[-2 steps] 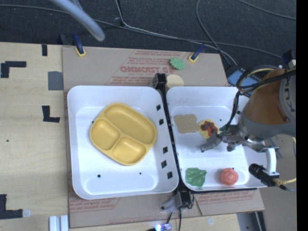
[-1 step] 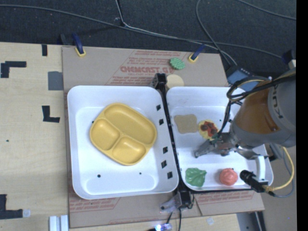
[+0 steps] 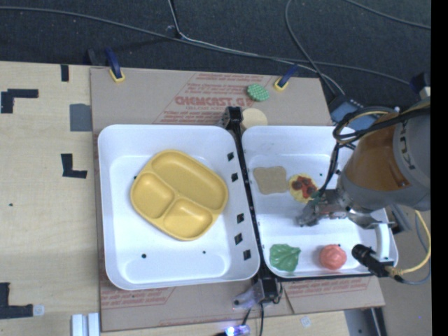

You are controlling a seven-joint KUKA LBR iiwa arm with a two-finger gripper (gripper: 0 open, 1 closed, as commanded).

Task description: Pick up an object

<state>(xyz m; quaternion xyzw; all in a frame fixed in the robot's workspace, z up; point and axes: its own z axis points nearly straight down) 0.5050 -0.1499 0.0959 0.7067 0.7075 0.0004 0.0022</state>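
The worktop (image 3: 42,187) lies under me, pale wood with a cardboard sheet on it, and on that sheet sit the two white bins. The left bin (image 3: 115,257) carries a yellow divided plate (image 3: 179,194), lying flat and turned at a slant, with three compartments. The right bin (image 3: 280,137) is the one I am reaching into.

My arm (image 3: 388,163) comes in from the right, its orange band above the wrist, bent down over the right bin's far side. My jaws (image 3: 311,214) hang low near the middle of that bin, pointing leftward and down; they are dark and small against the white, and I cannot tell whether they are spread or pressed together. Nothing is visibly between them.

Around them lie four things. A flat tan piece, like a slice of bread (image 3: 270,180), rests up and to the left of my jaws, near but apart. A small yellow and red toy food (image 3: 303,186) sits just above my jaws, the closest of all, so close that I cannot say if we touch. A green leafy toy (image 3: 284,256) lies below and to the left, by the bin's near wall. An orange-red round toy, perhaps a tomato (image 3: 333,257), lies below and slightly right.

I judge the yellow and red piece the nearest target, a short move upward.
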